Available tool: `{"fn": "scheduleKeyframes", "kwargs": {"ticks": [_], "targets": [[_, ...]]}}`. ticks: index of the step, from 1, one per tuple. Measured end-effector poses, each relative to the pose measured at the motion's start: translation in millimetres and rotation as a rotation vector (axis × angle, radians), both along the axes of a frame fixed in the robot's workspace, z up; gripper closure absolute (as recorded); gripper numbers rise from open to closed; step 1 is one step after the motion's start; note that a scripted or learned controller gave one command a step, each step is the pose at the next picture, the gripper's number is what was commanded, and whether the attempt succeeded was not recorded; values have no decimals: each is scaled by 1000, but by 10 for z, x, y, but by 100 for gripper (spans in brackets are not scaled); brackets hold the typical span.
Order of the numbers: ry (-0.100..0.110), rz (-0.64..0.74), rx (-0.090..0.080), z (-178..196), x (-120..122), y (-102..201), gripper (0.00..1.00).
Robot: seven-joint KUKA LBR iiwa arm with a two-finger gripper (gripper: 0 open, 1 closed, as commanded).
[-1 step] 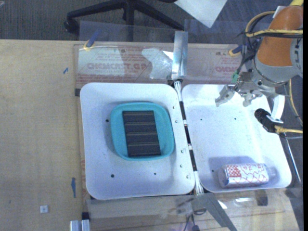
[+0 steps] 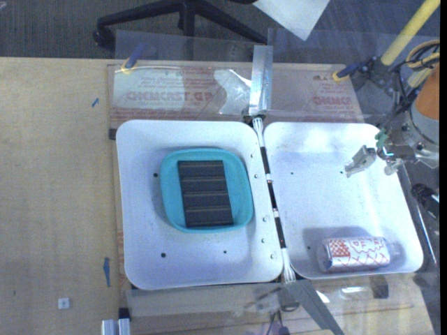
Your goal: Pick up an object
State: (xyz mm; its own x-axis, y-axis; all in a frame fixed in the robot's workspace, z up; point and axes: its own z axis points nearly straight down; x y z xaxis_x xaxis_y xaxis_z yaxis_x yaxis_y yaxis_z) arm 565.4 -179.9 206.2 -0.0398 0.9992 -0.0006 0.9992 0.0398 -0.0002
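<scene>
A teal tray-like object with a dark ribbed centre (image 2: 205, 190) lies flat in the middle of the left bin (image 2: 140, 257). A cylinder with a red and white pattern (image 2: 355, 252) lies on its side near the front wall of the right bin (image 2: 307, 145). My gripper (image 2: 374, 163) hangs over the right bin's far right part, well above the cylinder and apart from it. Its fingers (image 2: 358, 160) stand open with nothing between them.
The two bins meet at a ridge (image 2: 269, 187) down the middle. The arm with its orange band (image 2: 427, 100) and cables comes in at the right edge. A taped plastic sheet (image 2: 181, 93) lies behind the bins, and bare wooden bench (image 2: 56, 187) spreads to the left.
</scene>
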Motion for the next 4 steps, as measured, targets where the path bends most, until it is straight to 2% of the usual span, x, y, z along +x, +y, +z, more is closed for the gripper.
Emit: {"fn": "scheduleKeyframes", "kwargs": {"ticks": [1, 2, 3, 4], "targets": [[-9, 140, -2, -1182, 260, 364, 0], [-3, 21, -1, -375, -211, -120, 0], [-3, 22, -1, -100, -197, 191, 0], [-5, 288, -2, 456, -109, 201, 0]]}}
